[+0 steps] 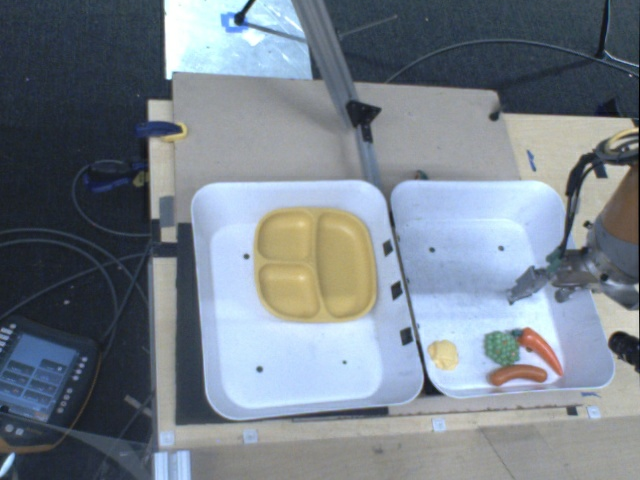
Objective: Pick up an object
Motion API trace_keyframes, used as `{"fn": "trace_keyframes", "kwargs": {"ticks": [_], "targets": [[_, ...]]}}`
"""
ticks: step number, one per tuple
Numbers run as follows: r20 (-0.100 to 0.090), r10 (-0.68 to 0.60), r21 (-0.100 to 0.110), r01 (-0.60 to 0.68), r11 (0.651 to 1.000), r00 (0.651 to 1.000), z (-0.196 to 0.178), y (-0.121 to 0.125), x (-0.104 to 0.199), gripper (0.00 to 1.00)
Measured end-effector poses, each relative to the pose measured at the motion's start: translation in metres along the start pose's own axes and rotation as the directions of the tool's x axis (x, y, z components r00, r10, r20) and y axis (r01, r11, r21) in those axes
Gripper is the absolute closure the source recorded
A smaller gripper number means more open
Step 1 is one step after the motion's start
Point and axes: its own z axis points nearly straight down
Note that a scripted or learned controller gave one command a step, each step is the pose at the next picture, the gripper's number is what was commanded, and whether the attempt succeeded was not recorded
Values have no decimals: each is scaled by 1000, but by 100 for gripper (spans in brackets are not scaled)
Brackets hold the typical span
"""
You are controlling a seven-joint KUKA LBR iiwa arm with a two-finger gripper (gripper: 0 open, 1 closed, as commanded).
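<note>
Pincer [530,286]: over right bin [470,238], at 3 o'clock; fingers' state cannot be told.
Carrot [541,349]: 5 o'clock corner, beside broccoli [501,346].
Yellow tray [315,264]: left bin [225,298].

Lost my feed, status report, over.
Hand low in right bin, above the food. Carrot, broccoli, sausage untouched. Path clear.

Two bins sit side by side. The left bin [225,368] holds a tray [315,264] toward 12 o'clock. The right bin [470,238] holds four toys clustered toward 5 o'clock.
</note>
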Motion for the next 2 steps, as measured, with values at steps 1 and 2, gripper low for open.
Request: {"fn": "trace_keyframes", "kwargs": {"ticks": [1,2], "targets": [[0,1,0,-1,1000,1000,52,0,0,0],[2,2,-6,-2,1000,1000,39,1,0,100]]}}
